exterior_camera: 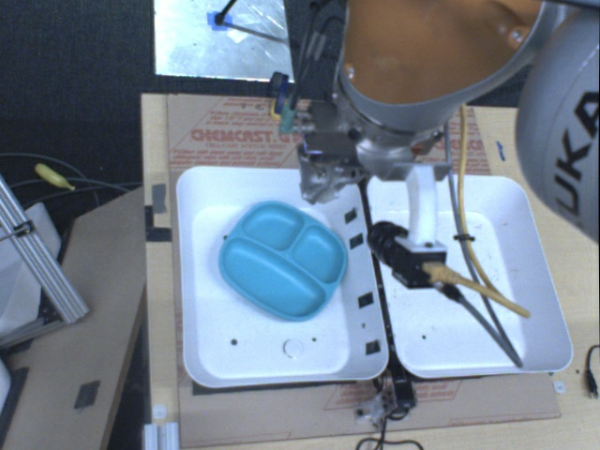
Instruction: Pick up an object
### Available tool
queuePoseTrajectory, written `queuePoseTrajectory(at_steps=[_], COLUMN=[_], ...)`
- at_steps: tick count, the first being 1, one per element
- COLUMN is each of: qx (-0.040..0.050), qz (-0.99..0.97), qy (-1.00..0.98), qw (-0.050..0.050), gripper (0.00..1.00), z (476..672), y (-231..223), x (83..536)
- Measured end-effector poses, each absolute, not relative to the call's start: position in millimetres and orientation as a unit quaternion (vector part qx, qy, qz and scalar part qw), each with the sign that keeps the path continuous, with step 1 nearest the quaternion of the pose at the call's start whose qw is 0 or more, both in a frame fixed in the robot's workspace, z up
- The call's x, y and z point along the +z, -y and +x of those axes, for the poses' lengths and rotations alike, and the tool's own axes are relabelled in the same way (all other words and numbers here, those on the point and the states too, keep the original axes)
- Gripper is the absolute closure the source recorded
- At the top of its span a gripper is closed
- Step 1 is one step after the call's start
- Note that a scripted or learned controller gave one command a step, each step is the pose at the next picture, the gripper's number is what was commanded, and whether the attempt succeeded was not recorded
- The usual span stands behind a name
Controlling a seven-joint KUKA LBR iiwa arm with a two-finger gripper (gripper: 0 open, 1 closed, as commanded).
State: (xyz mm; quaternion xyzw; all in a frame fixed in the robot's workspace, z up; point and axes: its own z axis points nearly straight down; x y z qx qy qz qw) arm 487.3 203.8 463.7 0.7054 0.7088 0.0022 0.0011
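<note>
Here a blue divided plate [283,260] lies flat in the left bin [202,345], slightly toward its right side. The gripper [323,187] hangs just above the plate's far edge, by the bins' dividing wall; its state cannot be told.

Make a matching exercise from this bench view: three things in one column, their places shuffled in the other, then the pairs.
Things:
1. blue divided plate
2. gripper
3. cardboard sheet

Places:
A. above the left bin's far right corner
B. under both bins
C. lying in the left bin

Pairs: 1-C, 2-A, 3-B
</note>
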Motion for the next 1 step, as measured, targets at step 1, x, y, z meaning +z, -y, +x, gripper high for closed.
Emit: queuePoseTrajectory(at_steps=[1], qx=[0.0], qz=[0.709], qy=[-0.706], qw=[0.0], gripper=[1.0], z=[486.9], y=[-149.6], x=[439.9])
